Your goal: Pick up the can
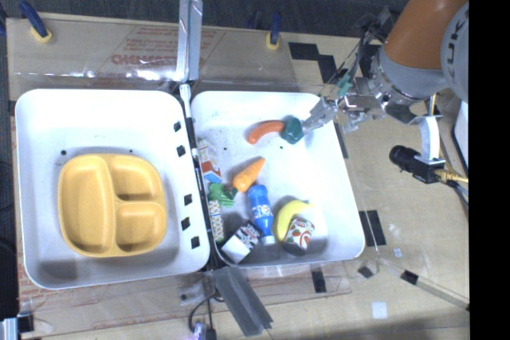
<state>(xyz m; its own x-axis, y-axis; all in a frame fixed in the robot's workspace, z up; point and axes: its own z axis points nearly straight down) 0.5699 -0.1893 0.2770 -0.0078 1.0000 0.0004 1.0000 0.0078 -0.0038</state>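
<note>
The desk (398, 195) carries two shallow white bins side by side. The left bin (32, 171) holds a yellow divided plate (111, 203) with three compartments, lying flat near the bin's middle.

The right bin (339, 187) holds the loose items. The can (299, 233), short with a red and white patterned wrap, lies near the bin's front edge, touching a yellow banana (287, 215) on its left side. The print on the can is too small to read. A blue bottle (260, 209) with a white label lies just left of the banana; its label text is not legible. A toy carrot (249, 171) sits above the bottle, with a green item (221, 193) beside it. A small white carton (239, 241) with dark print rests at the front left corner. A narrow printed packet (209, 163) stands along the left wall; its writing cannot be made out.

Near the back of the right bin lies an orange sausage-shaped toy (264, 130) with a teal piece (292, 130) at its right end. The end effector (319, 114) hangs over the bin's back right corner, well apart from the can. Its tip is just beside the teal piece; how far the fingers are spread cannot be told, and no object is seen between them.

Faint red mirrored lettering shows on the clear sheet (143, 52) behind the bins; it is unreadable.
</note>
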